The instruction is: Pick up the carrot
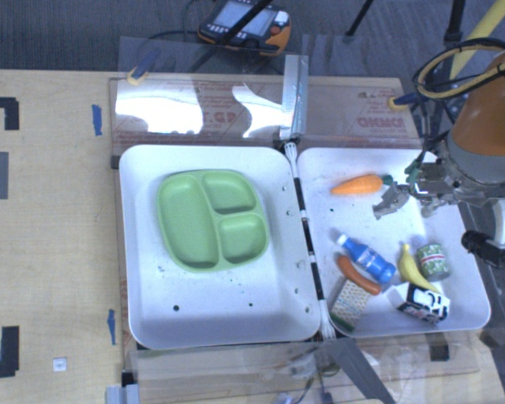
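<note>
The carrot [358,185] is orange with a green tip at its right end and lies flat in the upper part of the right bin [316,217]. My gripper [393,200] hangs just right of and slightly below the carrot's green end, coming in from the right. Its fingers [385,205] are spread open with nothing between them. The carrot is not touched by them.
Lower in the right bin lie a blue-capped bottle [367,259], a hot dog [357,275], a grater-like piece [348,301], a banana [411,268], a green can [433,261] and a black-and-white item [425,302]. The left bin [143,242] holds a green divided plate [212,219].
</note>
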`<action>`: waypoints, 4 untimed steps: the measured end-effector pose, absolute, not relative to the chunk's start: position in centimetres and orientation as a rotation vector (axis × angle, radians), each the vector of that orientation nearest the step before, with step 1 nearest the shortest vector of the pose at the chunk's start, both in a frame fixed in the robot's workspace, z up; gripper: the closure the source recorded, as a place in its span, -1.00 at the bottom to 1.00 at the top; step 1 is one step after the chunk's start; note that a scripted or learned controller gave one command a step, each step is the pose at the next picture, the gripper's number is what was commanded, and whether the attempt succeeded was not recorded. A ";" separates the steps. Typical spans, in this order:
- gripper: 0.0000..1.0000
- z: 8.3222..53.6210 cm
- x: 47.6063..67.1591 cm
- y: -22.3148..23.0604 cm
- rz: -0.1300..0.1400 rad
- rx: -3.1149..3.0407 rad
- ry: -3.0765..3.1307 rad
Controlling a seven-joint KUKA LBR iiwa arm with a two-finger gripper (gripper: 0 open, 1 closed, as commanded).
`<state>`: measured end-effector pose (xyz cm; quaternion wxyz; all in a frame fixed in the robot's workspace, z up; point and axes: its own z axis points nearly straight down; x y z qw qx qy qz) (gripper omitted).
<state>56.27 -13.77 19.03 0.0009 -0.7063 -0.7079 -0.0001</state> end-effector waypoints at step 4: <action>-1.00 8.6 66.0 -13.9 0.002 -1.575 -2.715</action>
